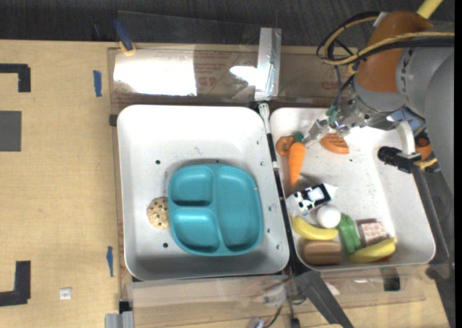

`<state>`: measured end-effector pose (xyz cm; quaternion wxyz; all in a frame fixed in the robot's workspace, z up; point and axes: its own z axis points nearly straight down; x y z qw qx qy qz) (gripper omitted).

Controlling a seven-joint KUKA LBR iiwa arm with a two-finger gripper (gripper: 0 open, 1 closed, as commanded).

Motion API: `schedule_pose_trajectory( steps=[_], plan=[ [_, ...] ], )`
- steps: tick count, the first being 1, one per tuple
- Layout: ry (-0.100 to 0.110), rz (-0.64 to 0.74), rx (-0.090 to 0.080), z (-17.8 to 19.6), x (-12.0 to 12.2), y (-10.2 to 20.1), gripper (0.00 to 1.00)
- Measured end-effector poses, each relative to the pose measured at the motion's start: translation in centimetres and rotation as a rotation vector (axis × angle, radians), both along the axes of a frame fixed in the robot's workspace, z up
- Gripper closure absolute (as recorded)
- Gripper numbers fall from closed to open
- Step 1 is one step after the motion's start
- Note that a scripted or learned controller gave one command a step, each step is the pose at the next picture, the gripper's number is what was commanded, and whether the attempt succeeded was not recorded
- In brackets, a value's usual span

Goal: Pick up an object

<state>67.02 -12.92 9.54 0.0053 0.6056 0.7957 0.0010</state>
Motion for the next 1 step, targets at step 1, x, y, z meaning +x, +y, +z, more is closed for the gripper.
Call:
schedule_pose_trajectory(
  steps=[1],
  plan=[
    [-0.018,0.003,-0.006,1.54,0.46,-0.03,1.00]
  ],
)
